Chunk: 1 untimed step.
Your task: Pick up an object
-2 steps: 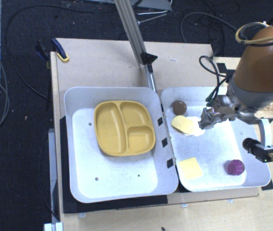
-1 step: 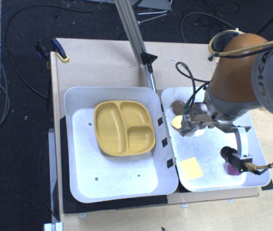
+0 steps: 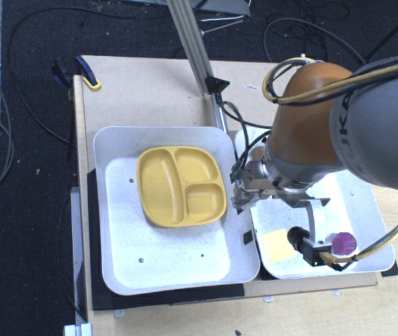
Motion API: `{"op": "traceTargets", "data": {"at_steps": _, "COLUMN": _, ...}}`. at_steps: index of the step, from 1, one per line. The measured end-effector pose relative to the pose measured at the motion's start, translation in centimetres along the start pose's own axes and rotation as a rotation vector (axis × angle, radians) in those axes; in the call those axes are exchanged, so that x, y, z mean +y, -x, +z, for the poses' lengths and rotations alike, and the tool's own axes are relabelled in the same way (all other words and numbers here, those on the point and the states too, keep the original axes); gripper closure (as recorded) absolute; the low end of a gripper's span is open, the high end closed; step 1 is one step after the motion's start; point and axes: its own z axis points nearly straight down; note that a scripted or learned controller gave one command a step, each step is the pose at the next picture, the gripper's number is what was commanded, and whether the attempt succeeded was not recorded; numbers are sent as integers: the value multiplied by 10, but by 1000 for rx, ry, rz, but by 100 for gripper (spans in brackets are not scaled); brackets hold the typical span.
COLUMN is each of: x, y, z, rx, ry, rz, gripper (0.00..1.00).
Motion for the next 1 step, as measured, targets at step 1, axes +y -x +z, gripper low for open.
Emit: {"op": "traceTargets", "data": {"at_steps": 1, "x": -14, "y": -46, "z": 9, "rx": -1, "ry": 0, "rz": 2, "gripper": 100}}
